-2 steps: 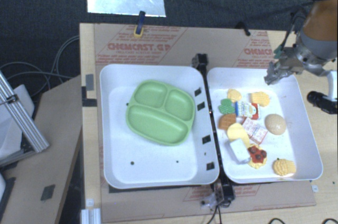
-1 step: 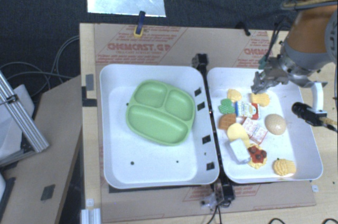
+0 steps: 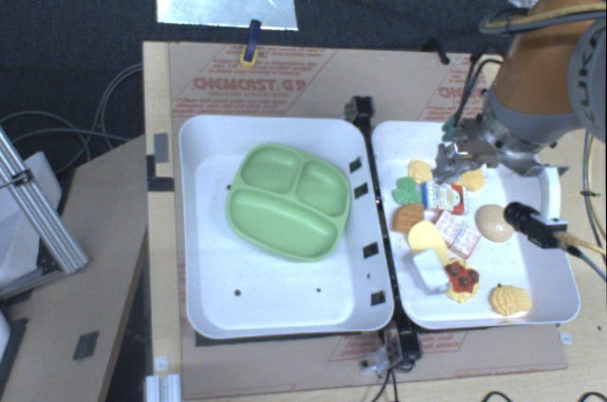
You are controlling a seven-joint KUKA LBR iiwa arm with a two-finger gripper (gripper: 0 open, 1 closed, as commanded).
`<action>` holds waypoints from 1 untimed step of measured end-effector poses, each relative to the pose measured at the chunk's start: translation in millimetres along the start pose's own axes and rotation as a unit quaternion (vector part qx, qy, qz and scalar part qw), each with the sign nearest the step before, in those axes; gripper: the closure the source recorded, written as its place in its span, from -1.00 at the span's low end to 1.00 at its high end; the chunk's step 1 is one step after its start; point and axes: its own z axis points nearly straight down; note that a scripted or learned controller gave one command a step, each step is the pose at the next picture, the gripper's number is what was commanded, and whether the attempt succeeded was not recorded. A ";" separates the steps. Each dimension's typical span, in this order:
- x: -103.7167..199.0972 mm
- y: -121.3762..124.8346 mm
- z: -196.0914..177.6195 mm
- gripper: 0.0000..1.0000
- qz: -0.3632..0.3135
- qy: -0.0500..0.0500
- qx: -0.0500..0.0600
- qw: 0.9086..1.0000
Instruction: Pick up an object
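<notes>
Board (image 3: pixel 248 83) under bins reads "CHEMCAST GP" in red, upper centre. Gripper (image 3: pixel 453 165) over toy food pile (image 3: pixel 442 225), right bin (image 3: pixel 555 282); grip state unclear. Green tray (image 3: pixel 287 202) in left bin (image 3: pixel 204 229).

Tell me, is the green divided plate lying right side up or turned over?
Right side up. The green divided plate lies flat in the left bin, and its three hollow compartments face upward.
</notes>
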 end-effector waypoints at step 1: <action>3.4 -31.2 8.8 1.00 0.004 -0.001 0.001 1.000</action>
